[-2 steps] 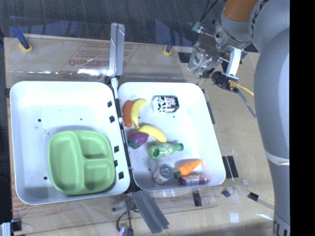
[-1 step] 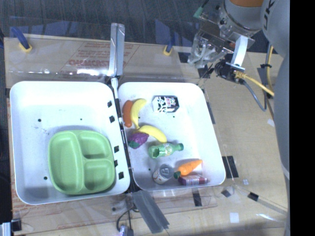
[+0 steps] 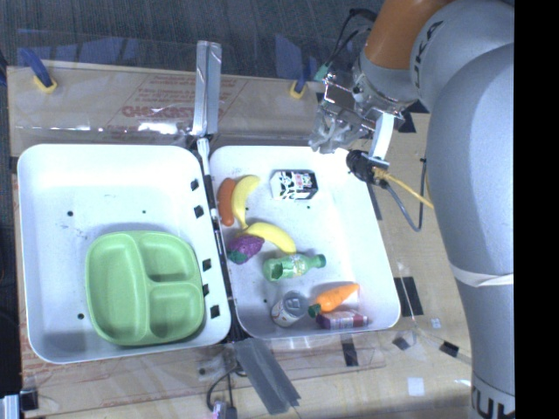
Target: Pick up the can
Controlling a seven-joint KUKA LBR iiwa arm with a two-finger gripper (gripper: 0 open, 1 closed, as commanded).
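You are risking a miss: the small silver metal can (image 3: 289, 307) is lying crowded against the orange carrot (image 3: 334, 297), and I cannot tell how the two-finger gripper (image 3: 333, 134) is standing.

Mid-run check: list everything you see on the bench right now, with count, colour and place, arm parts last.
left bin: 1, white, left half of bench
green tray: 1, light green, three compartments, in left bin
right bin: 1, white, right of the left bin
can: 1, silver, lying near front wall of right bin
bananas: 2, yellow, left-centre of right bin
orange piece: 1, orange, beside the upper banana
purple item: 1, purple, under the lower banana
green bottle: 1, green, lying mid-bin
carrot: 1, orange, right of the can
pink tube: 1, pink-red, front right corner
black-and-white carton: 1, near back wall
arm: 1, grey with orange band, right side
gripper: 1, metallic, above the right bin's back edge
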